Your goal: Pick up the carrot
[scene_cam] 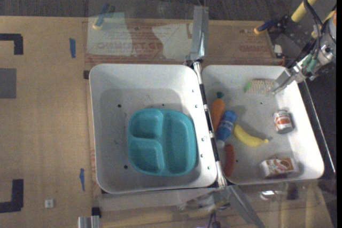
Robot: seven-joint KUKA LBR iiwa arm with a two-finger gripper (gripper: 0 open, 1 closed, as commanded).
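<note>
The left bin (pixel 107 88) holds a teal divided tray (pixel 160 141). The right bin (pixel 307 136) holds the smaller things: the carrot (pixel 217 109) lies against its left wall, touching a blue bottle (pixel 226 124), with a banana (pixel 249 137) beside that. The gripper (pixel 282 81) hangs over the far right corner near a pale packet (pixel 261 86) (blurred, and cut off by the frame edge above); how far it is open cannot be told, and nothing is seen in its grasp

The pincer (pixel 279 85) hangs at the right bin's (pixel 315 160) far right corner. The carrot (pixel 217 109) lies to its left by the dividing wall, the banana (pixel 249 136) nearer the camera, the left bin's compartment tray (pixel 161 141) farther left.
</note>
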